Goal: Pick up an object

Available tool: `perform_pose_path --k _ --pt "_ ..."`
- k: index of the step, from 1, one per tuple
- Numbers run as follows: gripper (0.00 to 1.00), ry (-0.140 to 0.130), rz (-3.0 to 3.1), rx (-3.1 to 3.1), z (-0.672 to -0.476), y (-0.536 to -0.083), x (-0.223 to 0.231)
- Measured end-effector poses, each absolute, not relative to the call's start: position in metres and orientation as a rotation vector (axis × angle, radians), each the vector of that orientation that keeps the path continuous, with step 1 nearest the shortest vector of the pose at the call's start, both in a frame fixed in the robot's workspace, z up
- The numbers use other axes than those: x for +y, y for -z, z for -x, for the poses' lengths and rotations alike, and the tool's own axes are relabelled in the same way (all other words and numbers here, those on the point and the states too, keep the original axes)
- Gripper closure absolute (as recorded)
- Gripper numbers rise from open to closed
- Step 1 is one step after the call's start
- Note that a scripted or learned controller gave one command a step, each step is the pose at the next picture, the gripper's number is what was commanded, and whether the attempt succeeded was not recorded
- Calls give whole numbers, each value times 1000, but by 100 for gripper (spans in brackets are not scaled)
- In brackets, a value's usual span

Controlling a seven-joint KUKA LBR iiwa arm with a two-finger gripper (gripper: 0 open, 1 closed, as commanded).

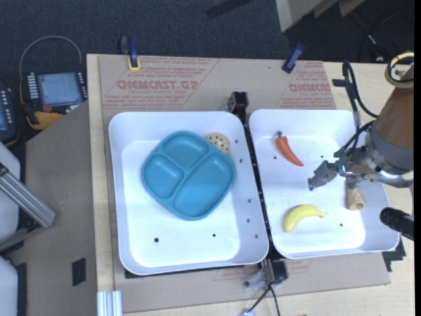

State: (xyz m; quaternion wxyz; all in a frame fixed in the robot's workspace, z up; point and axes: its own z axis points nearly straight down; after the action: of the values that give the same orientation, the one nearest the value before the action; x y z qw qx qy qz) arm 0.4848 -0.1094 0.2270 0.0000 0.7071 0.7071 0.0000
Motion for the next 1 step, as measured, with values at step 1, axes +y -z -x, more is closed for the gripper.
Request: perform_pose_path --k 1 --pt "0 7 -2228 2226 -487 -165 -114"
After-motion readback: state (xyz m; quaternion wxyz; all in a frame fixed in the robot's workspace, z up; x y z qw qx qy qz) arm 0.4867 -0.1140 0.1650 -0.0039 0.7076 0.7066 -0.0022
